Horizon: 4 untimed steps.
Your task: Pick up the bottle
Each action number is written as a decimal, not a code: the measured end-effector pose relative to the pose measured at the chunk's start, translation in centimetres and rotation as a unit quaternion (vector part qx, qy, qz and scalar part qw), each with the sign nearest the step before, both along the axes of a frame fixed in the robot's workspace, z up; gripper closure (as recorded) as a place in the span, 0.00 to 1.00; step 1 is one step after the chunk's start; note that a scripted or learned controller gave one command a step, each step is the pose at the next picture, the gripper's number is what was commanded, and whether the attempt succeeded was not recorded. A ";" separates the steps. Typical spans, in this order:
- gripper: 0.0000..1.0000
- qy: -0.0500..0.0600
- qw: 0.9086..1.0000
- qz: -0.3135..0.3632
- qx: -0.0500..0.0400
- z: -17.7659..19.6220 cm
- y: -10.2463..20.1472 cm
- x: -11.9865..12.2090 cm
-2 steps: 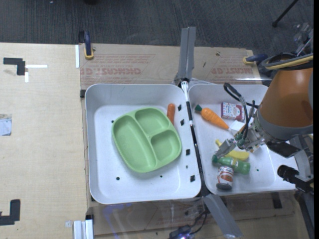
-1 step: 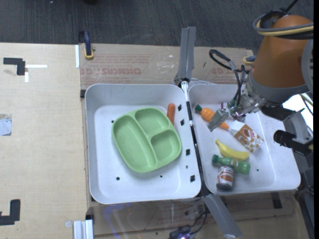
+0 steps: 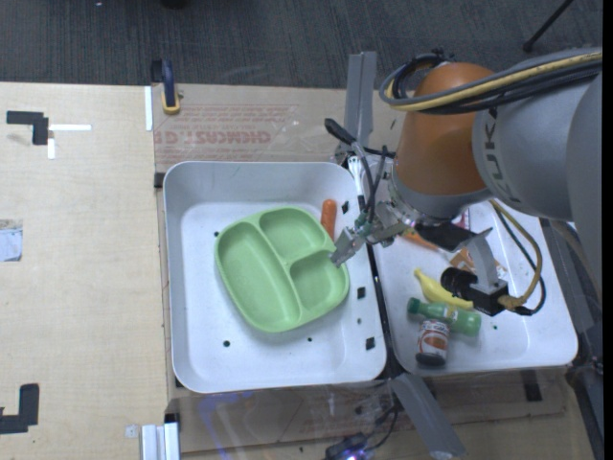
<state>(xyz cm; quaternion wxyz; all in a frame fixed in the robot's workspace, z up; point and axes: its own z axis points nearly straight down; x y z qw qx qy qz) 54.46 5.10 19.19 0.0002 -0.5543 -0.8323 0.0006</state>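
Two bins sit on the counter; the bottle (image 3: 446, 314) (green, on its side) lies near the right bin's (image 3: 546, 343) front edge, beside a banana (image 3: 437, 287) and a jar (image 3: 433, 341). The gripper (image 3: 356, 241) hangs over the left bin's (image 3: 192, 257) right edge by a green plate (image 3: 273, 271), fingers apart, gripping nothing.

White bins: two, side by side, left bin (image 3: 182, 286) and right bin (image 3: 551, 338).
Green divided plates: one (image 3: 278, 271), with three compartments, in the left bin.
Green bottles: one (image 3: 445, 314), lying in the right bin.
Bananas: one (image 3: 436, 288), just above the bottle.
Small jars: one (image 3: 433, 340), red-labelled, beside the bottle.
Orange carrot-like pieces: one (image 3: 329, 217) by the plate.
Clamps on the surface: one (image 3: 168, 89).
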 end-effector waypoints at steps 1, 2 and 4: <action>0.00 0.000 0.999 -0.053 0.000 1.2 -7.3 -2.8; 0.00 0.000 1.000 0.020 0.000 0.0 -8.8 -6.7; 0.00 -0.001 0.987 -0.163 0.000 -9.9 -16.7 -5.4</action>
